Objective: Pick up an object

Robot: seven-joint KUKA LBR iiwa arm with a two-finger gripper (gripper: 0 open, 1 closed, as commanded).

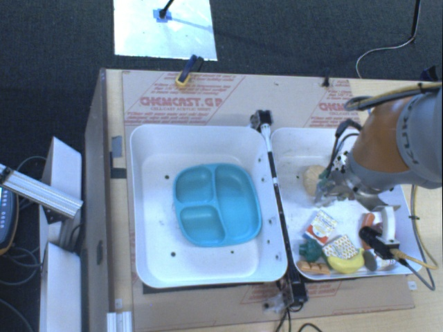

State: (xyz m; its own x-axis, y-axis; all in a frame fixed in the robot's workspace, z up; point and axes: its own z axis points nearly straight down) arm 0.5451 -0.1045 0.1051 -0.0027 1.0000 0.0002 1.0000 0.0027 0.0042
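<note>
My gripper (324,191) hangs low in the right bin (291,144), near its left side, on the grey arm with the orange band (377,147). A beige rounded lump (311,178) lies just left of the gripper, touching or nearly touching it. In front of the gripper lies a white, red and orange packet (320,227). Along the bin's front edge sit a yellow banana-like piece (345,261), a pale cross-hatched piece (338,245), a dark green item (310,251) and an orange item (313,268).
The left bin (156,151) holds a blue divided plate (216,204). A black rod (271,178) runs along the ridge between the two bins. A small red item (369,220) lies at the right bin's right side.
</note>
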